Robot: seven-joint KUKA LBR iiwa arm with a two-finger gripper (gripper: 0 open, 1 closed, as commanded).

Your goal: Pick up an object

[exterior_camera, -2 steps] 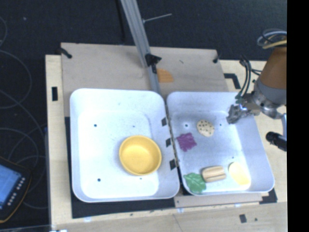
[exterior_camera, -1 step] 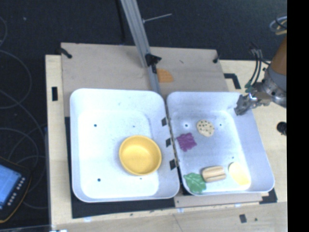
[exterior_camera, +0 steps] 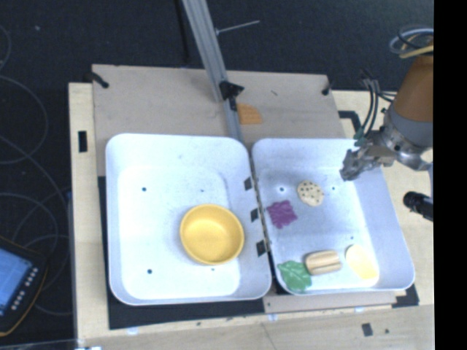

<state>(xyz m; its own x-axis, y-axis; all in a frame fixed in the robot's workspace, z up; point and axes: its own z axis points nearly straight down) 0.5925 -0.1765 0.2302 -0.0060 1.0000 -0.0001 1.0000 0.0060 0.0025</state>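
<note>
We are looking down on a tabletop [exterior_camera: 84, 195] that is carrying two shallow white bins side by side. The left bin [exterior_camera: 139, 166] is holding a yellow bowl [exterior_camera: 211, 233], which is sitting upright toward its near right part. The right bin [exterior_camera: 379, 217] is holding five small things: a speckled cookie [exterior_camera: 310, 192] near the middle, a purple piece [exterior_camera: 281, 214] just to its left and a little nearer us, a green leafy piece [exterior_camera: 294, 275] in the near left corner, a tan bread roll [exterior_camera: 322, 261] lying just beside the green piece, and a pale yellow piece [exterior_camera: 361, 262] just right of the roll. The arm [exterior_camera: 416, 100] is reaching in from the right, and its claw [exterior_camera: 353, 168] is hanging over the far right part of the right bin, apart from the cookie. We are seeing nothing between its tips, and we cannot tell whether they are apart or together.
</note>
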